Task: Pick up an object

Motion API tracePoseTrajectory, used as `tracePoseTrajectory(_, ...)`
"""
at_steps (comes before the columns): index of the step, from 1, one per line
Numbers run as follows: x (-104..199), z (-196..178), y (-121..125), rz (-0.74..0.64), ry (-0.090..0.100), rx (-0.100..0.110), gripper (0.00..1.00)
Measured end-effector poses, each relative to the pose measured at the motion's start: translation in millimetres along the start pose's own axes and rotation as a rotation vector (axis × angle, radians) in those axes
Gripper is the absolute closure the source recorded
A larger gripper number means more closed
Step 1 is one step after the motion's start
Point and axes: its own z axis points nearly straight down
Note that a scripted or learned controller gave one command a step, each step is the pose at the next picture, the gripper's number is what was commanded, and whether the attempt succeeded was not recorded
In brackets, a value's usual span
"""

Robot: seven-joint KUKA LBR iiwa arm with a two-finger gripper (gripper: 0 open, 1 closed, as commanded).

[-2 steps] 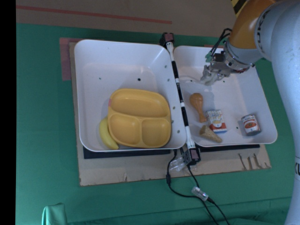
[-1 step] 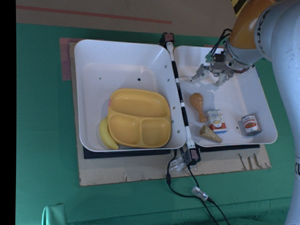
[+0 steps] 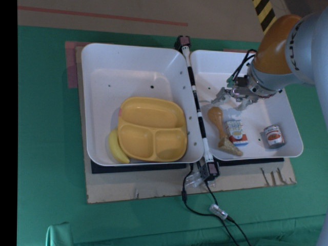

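Note:
In the right bin lie a tan drumstick-shaped toy, a small white and orange carton and a small can with a red label. My gripper hangs over the middle of this bin, just above and behind the drumstick and the carton. Its fingers are spread open with nothing between them. The grey arm with its orange band reaches in from the upper right.
The left bin holds a yellow divided tray and a banana at the tray's left edge. A black and white bar runs between the bins. Cables trail over the cardboard in front.

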Motion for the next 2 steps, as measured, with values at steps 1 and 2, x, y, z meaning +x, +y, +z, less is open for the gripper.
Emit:
tracePoseTrajectory(1,-4.3,-15.6,3.0,0.007,-0.006,-0.014,1.0)
tracePoseTrajectory(2,-2.6,-1.6,-16.4,0.001,0.0,-0.007,1.0)
